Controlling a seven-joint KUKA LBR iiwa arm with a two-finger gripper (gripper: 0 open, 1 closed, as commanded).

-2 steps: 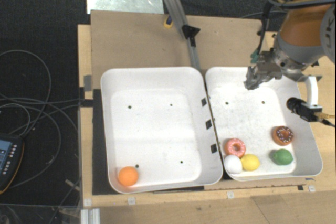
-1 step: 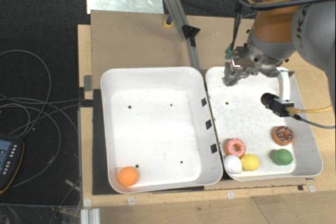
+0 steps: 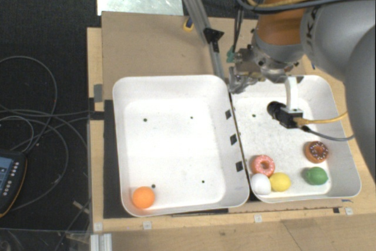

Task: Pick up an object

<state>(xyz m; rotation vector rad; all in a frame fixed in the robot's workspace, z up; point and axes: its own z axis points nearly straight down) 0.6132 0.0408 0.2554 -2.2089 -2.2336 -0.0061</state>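
As things lie now: the task leaves the choice open, with six small items to pick from and none of them touching the jaws.
Jaws: low over the floor of the right bin (image 3: 338,97), in its far half. I cannot tell from this slant whether they are released or clenched. Nothing is seen between them.
Nearest candidates: chocolate donut (image 3: 317,151), toward the camera and out to the arm's side of the jaws. Pink donut (image 3: 262,164), toward the camera and on the divider side.
Further off: white ball (image 3: 260,184), yellow ball (image 3: 281,181) and green ball (image 3: 315,176), lined along the near wall beyond the donuts. White touches yellow.
Well apart: orange ball (image 3: 143,197), alone in the near corner of the left bin (image 3: 170,84), across the divider from the jaws.
Handling (judged): all look like light toy pieces. The balls are smooth and likely to roll or squirt out, so take them across the middle. The donuts lie flat and are steadier, so pinch them across the ring.
Best bet (judged): chocolate donut, which stands clear of its neighbours.
Arm pose: grey link (image 3: 346,26) comes in from the right. The orange band (image 3: 291,3) sits high over the wrist, which points down into the right bin.
Risk (judged): the crowded trio by the wall leaves little finger room.
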